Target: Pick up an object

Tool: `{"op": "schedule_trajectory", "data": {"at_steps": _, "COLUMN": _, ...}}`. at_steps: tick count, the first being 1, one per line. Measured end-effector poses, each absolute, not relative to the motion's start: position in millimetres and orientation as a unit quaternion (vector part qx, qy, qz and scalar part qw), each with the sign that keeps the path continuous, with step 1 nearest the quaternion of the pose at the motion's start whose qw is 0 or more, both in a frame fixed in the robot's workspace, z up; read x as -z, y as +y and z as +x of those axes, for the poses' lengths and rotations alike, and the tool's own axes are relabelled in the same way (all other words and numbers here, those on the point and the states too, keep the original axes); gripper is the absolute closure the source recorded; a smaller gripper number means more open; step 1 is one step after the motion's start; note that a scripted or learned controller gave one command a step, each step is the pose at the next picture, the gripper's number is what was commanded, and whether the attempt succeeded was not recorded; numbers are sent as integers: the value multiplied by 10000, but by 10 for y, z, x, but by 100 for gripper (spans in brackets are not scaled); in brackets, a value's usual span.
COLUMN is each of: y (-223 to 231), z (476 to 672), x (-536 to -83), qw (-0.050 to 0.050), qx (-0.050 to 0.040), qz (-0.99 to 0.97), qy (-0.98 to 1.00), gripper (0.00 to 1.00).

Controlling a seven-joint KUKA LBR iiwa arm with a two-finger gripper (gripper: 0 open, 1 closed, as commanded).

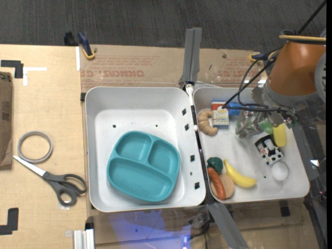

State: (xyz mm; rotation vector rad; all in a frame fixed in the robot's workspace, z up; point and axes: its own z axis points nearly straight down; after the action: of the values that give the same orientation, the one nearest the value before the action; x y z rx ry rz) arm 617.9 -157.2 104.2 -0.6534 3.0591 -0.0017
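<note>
The right bin (298,188) holds several small objects. A croissant (207,123) and a small printed box (220,117) lie at its back left, with a blue item (233,108) behind them. A banana (239,174), an orange carrot-like piece (216,182) and a dark green piece (215,163) lie at the front left. On the right are a yellow corn cob (280,135), a black-and-white object (268,150) and a white ball (280,172). My gripper (250,126) hangs low over the bin's middle, right of the box and beside a green item (266,124).
The left bin (93,139) holds a teal divided plate (143,166). A grey divider post (192,56) stands between the bins at the back. Scissors (57,180) and a tape roll (35,146) lie on the wooden bench at left.
</note>
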Motion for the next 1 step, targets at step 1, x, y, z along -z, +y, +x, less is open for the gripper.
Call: {"op": "schedule_trajectory", "data": {"at_steps": 1, "y": -1571, "z": 6179, "x": -1042, "qw": 67, "qx": 4, "qz": -2088, "qy": 9779, "gripper": 0}}
